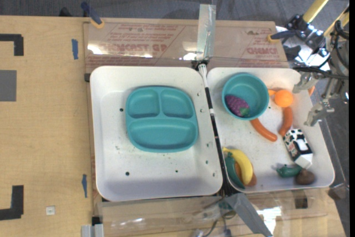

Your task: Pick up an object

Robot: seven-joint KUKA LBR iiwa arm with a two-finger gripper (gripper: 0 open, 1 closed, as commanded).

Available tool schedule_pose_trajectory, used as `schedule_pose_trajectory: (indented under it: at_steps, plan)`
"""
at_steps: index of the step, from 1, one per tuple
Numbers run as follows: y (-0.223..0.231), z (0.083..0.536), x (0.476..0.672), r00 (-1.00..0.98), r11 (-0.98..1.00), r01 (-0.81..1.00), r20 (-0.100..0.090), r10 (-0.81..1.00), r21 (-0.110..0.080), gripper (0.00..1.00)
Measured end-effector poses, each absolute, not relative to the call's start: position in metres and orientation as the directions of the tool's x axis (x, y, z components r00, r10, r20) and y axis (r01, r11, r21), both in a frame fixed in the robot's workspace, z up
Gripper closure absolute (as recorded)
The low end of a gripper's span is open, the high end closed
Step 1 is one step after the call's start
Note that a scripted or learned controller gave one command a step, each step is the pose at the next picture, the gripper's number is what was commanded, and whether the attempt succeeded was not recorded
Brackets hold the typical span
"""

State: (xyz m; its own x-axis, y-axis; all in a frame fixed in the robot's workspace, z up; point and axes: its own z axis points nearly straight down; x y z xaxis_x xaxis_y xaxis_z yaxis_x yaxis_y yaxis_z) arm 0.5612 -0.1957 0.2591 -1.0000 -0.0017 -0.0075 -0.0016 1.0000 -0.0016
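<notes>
A: Which step is the arm working through?

B: It is reaching in; nothing is being lifted yet. The pincer is hanging at the outer rim of the shallow white plastic bin, and I cannot tell how it is set.

A: What is lying around it?

B: Well away from it, in the other white bin, the teal three-part plate is sitting. Nearer, the round teal bowl is cradling a purple grape bunch. Just beside the pincer the small orange ball and the orange sausages are lying. Below it the black-and-white milk carton is waiting, then the yellow banana.

A: The next move?

B: Probably dropping onto the orange; the rim and sausages are crowding it.
</notes>
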Motion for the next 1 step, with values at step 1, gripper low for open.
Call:
schedule_pose_trajectory:
  at_steps: [1]
  plan:
    - [-0.2219, 0.1647, 0.5896, -0.999, 0.999, 0.051, 0.003, 0.051, 0.002, 0.0]
